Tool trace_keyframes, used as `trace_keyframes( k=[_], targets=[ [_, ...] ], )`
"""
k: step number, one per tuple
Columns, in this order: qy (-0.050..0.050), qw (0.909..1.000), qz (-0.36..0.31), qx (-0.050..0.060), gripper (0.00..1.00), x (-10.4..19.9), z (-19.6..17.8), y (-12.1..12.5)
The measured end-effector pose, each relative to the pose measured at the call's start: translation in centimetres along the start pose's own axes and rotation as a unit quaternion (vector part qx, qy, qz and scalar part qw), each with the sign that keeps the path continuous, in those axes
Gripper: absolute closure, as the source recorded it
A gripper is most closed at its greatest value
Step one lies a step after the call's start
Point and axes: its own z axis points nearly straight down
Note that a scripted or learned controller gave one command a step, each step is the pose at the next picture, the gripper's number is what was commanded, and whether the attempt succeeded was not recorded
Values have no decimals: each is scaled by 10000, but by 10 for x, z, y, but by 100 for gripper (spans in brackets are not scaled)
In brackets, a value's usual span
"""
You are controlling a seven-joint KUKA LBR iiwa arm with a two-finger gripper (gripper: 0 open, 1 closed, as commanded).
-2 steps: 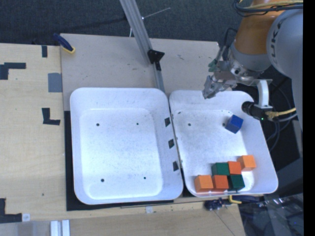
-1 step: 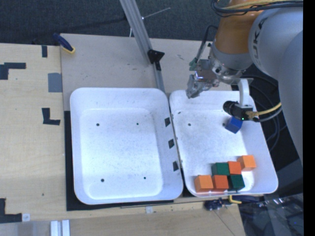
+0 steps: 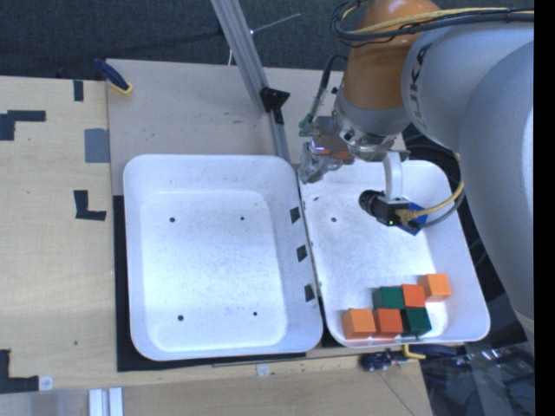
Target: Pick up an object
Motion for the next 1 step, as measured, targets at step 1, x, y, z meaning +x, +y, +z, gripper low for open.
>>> trace_keyframes(
  k=[1],
  targets=[
    [7, 10000, -8, -5, 100, 58, -2, -14]
  ],
)
